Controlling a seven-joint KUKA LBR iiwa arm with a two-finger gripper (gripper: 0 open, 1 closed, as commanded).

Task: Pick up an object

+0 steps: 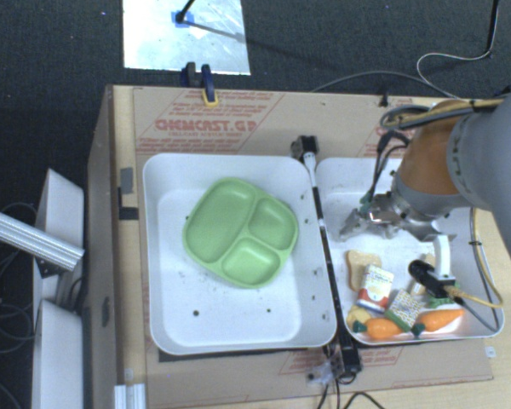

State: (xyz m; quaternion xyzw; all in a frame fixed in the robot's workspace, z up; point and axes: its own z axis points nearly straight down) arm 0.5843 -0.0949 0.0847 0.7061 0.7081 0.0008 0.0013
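Robot arm (pixel 460 156) reaches into the right of two white bins on a desk (pixel 213 118).

The left bin (pixel 166 313) carries one green divided plate (pixel 241 231), at centre frame. The right bin (pixel 345 173) holds a cluster of small toy foods at lower right: a slice of toast (pixel 361 265), a small carton (pixel 376 286), two orange carrots (pixel 439 319) and a few pieces too small to name. The hand (pixel 373 218) hangs low over bare bin floor just above the cluster, nothing visibly in it; whether it is released or clenched cannot be told.
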